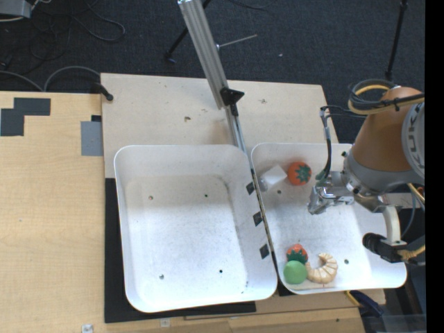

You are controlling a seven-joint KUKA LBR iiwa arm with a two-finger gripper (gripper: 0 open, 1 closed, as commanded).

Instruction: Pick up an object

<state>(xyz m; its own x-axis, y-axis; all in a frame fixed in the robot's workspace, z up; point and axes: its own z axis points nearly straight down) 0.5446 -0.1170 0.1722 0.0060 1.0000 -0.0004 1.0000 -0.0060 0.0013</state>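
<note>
In the right bin (347, 255), a red tomato-like toy (300, 173) with a green top lies near the back, next to a pale grey block (273, 176). At the front lie a green ball (295, 272), a small red and green piece (296, 252) just behind it, and a tan ridged shrimp-like toy (323, 268). My gripper (318, 204) hangs over the middle of this bin, right of and below the tomato toy. I see nothing held in it.
The left bin (132, 186) sits beside the right one, with a divider with black clips (257, 217) between them. A slanted aluminium bar (208, 54) rises from behind the bins. The arm's orange band (385, 130) looms over the right bin's far side.
</note>
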